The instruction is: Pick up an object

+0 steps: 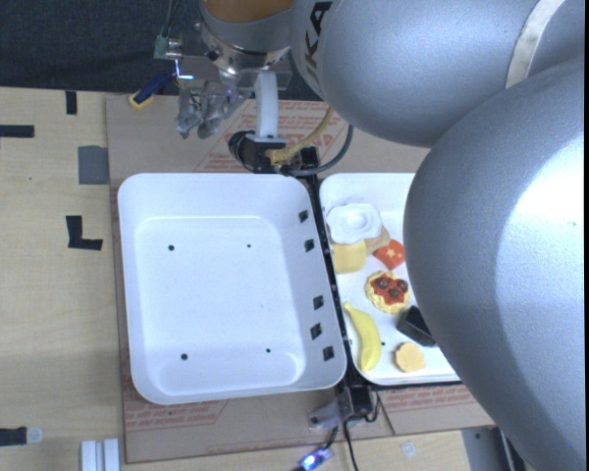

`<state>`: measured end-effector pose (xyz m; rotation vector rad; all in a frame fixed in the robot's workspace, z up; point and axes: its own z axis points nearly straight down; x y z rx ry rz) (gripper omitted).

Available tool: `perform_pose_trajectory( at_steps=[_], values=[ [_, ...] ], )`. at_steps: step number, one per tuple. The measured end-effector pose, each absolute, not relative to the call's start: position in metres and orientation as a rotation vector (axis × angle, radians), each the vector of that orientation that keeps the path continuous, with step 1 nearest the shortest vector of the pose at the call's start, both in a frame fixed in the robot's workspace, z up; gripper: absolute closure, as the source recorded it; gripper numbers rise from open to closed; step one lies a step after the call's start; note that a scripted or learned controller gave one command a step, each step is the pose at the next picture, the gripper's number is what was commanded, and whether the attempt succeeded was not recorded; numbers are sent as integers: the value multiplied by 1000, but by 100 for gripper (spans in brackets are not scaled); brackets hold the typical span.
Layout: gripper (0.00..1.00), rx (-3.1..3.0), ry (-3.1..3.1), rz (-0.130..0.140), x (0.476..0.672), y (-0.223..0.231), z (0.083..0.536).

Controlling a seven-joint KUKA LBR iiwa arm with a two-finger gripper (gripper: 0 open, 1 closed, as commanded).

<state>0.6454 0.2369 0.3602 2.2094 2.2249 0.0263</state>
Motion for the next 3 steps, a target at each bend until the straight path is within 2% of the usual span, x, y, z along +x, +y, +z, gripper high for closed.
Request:
perform_pose_trajectory(
  at_steps=[1,2,3],
  values=[
    [100,2211,2219,25,668,233,545],
    [0,2219,2224,-3,668,233,534],
    [100,2217,2226,-4,668,234,544]
  ],
)
